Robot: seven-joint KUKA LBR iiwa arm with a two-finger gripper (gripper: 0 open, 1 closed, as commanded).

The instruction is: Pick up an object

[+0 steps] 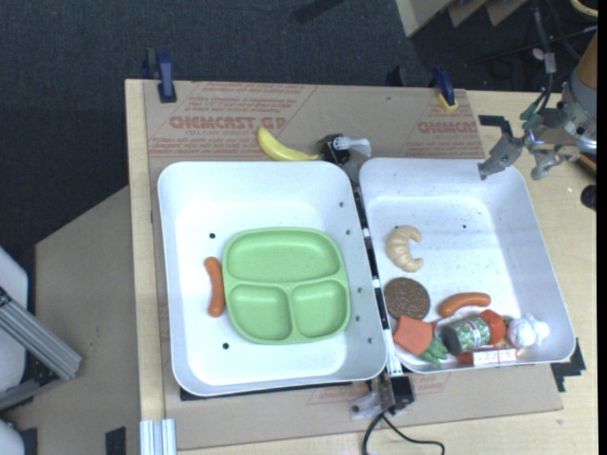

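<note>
Grey end effector (520, 155) — above bin's (474, 190) far rim.

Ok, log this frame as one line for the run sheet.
claw: above right bin's far right corner, nothing held | croissant: right bin | green tray, sausage: left bin
</note>
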